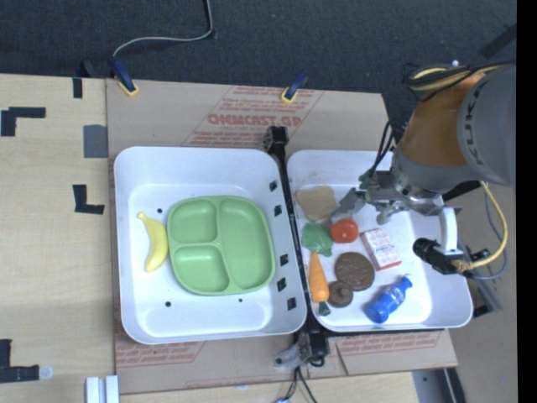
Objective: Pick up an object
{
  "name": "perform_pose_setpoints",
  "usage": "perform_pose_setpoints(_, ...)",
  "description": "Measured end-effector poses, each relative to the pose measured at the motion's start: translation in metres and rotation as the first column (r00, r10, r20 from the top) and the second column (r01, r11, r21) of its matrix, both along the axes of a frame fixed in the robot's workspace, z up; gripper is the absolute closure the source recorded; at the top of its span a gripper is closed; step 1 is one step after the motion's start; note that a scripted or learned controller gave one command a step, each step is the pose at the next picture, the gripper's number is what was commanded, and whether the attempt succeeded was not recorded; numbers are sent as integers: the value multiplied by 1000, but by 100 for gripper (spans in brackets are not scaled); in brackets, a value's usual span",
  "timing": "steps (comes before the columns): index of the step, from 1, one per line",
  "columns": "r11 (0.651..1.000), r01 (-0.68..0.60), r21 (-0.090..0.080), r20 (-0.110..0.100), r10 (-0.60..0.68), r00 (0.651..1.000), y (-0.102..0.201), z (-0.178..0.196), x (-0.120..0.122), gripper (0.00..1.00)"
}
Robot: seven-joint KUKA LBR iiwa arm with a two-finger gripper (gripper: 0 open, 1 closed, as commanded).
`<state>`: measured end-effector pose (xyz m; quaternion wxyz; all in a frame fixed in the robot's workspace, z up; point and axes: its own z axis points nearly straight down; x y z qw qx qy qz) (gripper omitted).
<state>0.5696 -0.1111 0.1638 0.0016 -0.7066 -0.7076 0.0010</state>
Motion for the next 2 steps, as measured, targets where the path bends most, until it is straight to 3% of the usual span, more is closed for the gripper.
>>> perform_pose_setpoints(1,1000,1,-1,1,-1,1000,18,-73,2,0)
perform_pose_setpoints(2,1000,1,0,0,-1,1000,18,-63,2,100)
